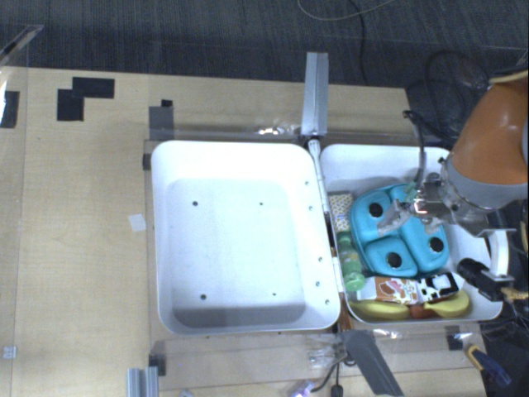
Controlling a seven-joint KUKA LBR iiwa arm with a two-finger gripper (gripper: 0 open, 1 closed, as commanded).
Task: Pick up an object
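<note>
Right bin [364, 160], and it's crowded: a big teal block with round holes [399, 236] lies flat mid-bin, a yellow banana [417, 308] along the near wall, a printed carton [397, 289] just above it, and what may be a green bottle [350, 267] by the left wall.

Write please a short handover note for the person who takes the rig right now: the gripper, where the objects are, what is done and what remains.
Gripper: low in the right bin, over the blue holed block; whether it grips anything cannot be seen.
Objects: all in the right bin. The blue block lies in the middle; a green bottle along the left wall; a banana and a small printed carton at the near wall.
Done: nothing visibly lifted.
Left: grasp one object and raise it out.
</note>
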